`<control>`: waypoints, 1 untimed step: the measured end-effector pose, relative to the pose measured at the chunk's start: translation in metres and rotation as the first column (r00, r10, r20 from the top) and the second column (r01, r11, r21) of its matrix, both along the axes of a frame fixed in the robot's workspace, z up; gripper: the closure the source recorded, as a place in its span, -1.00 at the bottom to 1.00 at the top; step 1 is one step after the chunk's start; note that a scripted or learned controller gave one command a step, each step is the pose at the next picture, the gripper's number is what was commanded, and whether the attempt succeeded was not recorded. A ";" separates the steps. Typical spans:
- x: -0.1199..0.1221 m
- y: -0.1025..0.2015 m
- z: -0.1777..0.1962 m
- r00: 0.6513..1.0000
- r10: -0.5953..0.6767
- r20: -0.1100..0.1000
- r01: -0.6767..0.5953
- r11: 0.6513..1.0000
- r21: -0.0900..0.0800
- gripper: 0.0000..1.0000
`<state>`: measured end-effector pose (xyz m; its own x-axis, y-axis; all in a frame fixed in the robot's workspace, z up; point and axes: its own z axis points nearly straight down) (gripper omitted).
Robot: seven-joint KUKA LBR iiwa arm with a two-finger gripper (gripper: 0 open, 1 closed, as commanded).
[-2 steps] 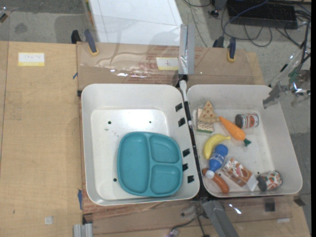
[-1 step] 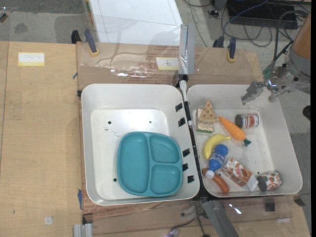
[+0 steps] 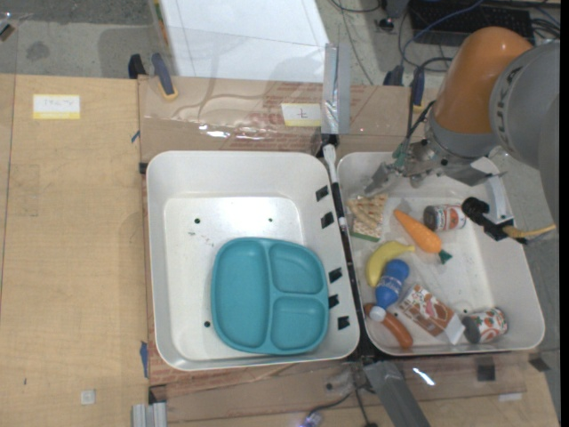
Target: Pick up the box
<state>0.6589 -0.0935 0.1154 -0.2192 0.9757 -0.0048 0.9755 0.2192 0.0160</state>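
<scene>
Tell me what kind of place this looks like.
Most likely a robotics lab bench for pick-and-place trials: a robot arm reaches over two white bins, one holding toy food like a carrot, with loose cables on the floor behind.

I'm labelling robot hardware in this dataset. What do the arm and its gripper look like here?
The arm is a bulky rounded grey shell with a broad orange band above the wrist. Below it the gripper is small and metallic grey, ending in thin fingers. A black fitting juts out beneath the arm.
</scene>
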 end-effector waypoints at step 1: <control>-0.055 0.018 -0.008 0.999 0.049 0.018 -0.049 0.999 -0.015 -1.00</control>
<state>0.6037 -0.0754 0.1070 -0.2663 0.9636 -0.0229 0.9633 0.2669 0.0300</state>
